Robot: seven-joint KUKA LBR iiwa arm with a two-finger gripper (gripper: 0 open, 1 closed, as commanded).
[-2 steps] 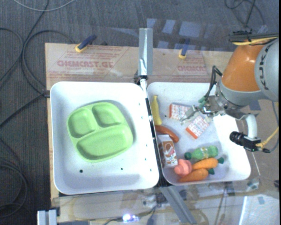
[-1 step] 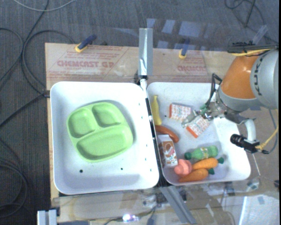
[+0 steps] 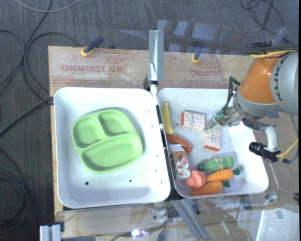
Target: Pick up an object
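Note:
My gripper [image 3: 221, 118] hangs over the upper right part of the right bin [image 3: 251, 159], just above a small red-and-white packet [image 3: 213, 138]. A second red-and-white packet [image 3: 193, 119] lies to the gripper's left. Along the bin's left wall lie a yellow banana [image 3: 166, 118], a reddish sausage [image 3: 179, 142] and a small brown-and-white carton [image 3: 179, 163]. Near the front lie a green bottle [image 3: 216, 163], two orange carrots [image 3: 220, 175] [image 3: 208, 187] and a pink piece [image 3: 194, 178]. Nothing shows held at the gripper.
The left bin [image 3: 65, 174] holds a green divided plate [image 3: 108, 139]. A metal bar [image 3: 154, 59] runs back from the gap between the bins. The arm's orange band [image 3: 258, 84] reaches in over the right bin's right rim.

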